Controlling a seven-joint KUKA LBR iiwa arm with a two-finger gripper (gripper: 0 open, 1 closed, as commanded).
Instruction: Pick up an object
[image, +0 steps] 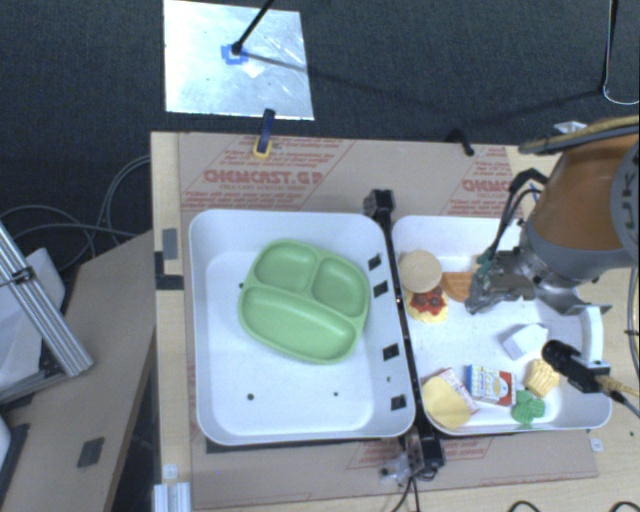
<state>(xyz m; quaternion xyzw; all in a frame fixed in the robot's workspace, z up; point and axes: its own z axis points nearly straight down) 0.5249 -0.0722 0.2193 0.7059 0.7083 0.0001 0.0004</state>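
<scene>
Yellow toy (447, 402) lies nearest; my gripper (483, 296) hangs low beside the burger (421, 284), seeking a pick, grip state unclear.

This looks like a robot lab, not a home. A big grey and orange robot arm (585, 215) reaches over a work bench (300, 165) covered with brown printed board, and two white bins (215, 300) sit on it with a green toy plate (305, 300) and toy food (422, 285) inside. Loose wires (120, 190) run beside the bench, a metal frame bar (40, 310) stands at the left, and the floor is dark carpet (80, 80) with a shiny silver sheet (238, 60) on it.
</scene>
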